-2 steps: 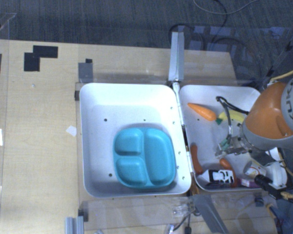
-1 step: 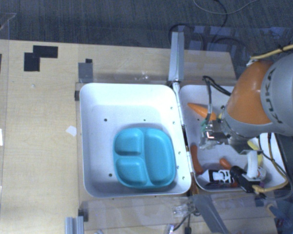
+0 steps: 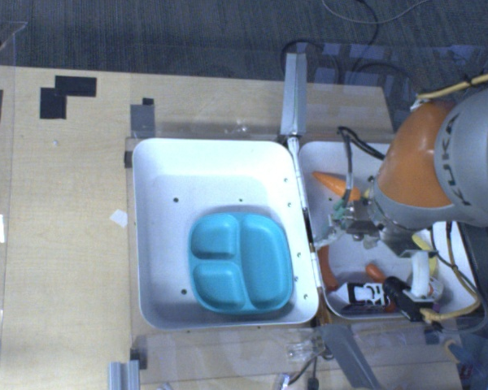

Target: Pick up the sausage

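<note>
Sausage point(image 3: 324, 268) seen in right bin point(image 3: 309, 165), against left wall, partly hidden under gripper point(image 3: 351, 222). Judged light, stiff, smooth, likely slippery; grasp advised across mid-length. Gripper state cannot be told. Carrot point(image 3: 335, 184) noted nearby; blue tray point(image 3: 241, 261) in left bin point(image 3: 211, 157).

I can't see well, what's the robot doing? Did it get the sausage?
Gripper low in right bin, grip unclear. Sausage by left wall, not picked up. Carrot behind, arm covering much of bin.

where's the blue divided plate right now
The blue divided plate lies in the left white bin, toward its near right corner, across the divider from the right bin where the gripper is working.
</note>
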`<action>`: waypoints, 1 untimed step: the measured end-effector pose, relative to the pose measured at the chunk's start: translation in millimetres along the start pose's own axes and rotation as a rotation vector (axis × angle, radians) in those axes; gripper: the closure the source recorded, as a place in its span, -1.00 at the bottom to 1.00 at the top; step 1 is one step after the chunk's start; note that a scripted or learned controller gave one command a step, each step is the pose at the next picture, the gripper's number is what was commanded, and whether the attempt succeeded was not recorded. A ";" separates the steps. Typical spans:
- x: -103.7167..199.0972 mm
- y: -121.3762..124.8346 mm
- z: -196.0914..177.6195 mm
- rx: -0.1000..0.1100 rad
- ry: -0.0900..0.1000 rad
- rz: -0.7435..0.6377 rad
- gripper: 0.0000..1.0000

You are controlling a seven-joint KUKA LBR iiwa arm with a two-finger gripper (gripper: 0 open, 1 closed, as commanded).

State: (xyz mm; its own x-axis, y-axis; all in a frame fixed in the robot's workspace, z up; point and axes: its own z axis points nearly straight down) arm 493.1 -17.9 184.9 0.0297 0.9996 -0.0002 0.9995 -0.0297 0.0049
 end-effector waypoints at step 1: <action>-64.9 -3.5 2.9 0.001 0.000 0.002 -1.00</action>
State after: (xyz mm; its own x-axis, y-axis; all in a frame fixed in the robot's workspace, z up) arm 487.7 -82.6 181.9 0.0315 0.9995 -0.0005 0.9995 -0.0315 0.0037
